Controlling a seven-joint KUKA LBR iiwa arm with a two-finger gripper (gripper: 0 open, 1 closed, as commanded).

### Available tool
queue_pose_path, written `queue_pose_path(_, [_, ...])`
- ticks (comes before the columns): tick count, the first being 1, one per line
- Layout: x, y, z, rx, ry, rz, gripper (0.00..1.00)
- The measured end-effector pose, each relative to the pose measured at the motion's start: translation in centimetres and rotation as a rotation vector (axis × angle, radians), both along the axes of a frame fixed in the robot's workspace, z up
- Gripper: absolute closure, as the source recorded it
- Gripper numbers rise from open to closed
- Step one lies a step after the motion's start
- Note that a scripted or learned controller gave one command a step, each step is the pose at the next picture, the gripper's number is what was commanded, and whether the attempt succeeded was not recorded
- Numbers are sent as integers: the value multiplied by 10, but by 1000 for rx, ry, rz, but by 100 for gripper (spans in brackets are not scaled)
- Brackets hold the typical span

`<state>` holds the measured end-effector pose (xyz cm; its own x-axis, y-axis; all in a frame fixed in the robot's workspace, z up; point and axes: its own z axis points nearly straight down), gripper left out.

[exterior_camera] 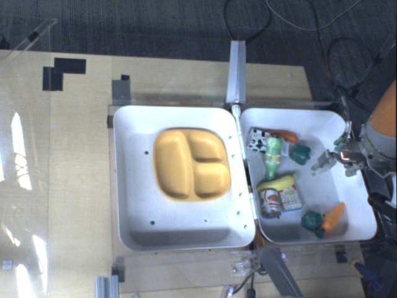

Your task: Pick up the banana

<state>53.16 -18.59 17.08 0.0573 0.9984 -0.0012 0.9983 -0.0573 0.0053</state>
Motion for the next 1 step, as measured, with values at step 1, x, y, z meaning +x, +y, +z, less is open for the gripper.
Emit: queue_pose_path(1, [30, 86, 7, -1, 0, 325, 0])
